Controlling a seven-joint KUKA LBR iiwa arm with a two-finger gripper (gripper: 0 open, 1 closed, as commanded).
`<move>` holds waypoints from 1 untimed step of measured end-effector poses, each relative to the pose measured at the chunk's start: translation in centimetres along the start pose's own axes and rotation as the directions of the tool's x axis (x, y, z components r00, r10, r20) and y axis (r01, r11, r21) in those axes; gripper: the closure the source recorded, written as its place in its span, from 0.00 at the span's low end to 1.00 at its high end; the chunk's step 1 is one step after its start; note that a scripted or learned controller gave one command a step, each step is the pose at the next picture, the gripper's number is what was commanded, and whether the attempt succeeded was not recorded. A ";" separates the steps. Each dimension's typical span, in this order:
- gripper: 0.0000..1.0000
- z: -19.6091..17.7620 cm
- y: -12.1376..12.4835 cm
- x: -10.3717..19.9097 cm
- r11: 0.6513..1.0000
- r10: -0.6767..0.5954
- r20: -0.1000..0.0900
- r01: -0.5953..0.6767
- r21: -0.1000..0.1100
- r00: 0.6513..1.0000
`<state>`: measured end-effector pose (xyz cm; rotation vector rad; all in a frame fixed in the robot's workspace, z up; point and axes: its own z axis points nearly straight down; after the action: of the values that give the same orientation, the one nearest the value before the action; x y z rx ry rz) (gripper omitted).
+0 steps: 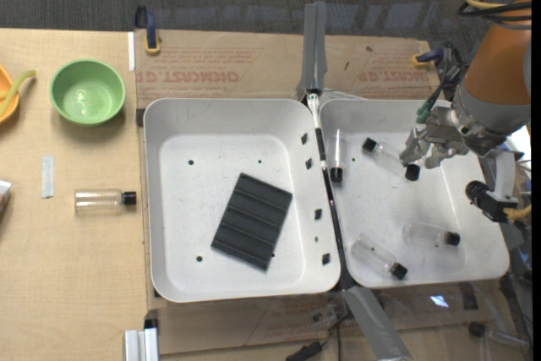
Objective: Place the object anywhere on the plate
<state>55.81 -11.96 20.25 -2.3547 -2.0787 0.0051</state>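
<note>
A black ridged rectangular plate (252,221) lies tilted in the middle of the left bin (169,182). Several clear vials with black caps lie in the right bin (473,266): one along its left wall (336,155), one near the back (379,150), and two near the front (378,259) (431,234). My gripper (423,151) hangs over the back right part of this bin, far to the right of the plate. The black cap of another vial (412,172) shows right under the gripper's tip. Whether that vial is held or only lies beneath is unclear.
On the wooden bench left of the bins stand a green bowl (88,92) and a loose clear vial (103,199). An orange object (5,97) sits at the far left edge. A metal divider (314,55) runs between the bins at the back.
</note>
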 end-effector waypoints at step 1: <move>1.00 -1.7 8.7 11.2 0.998 -0.069 0.000 0.069 0.000 0.998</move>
<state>65.86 -1.93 21.87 -2.2816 -2.1589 0.0055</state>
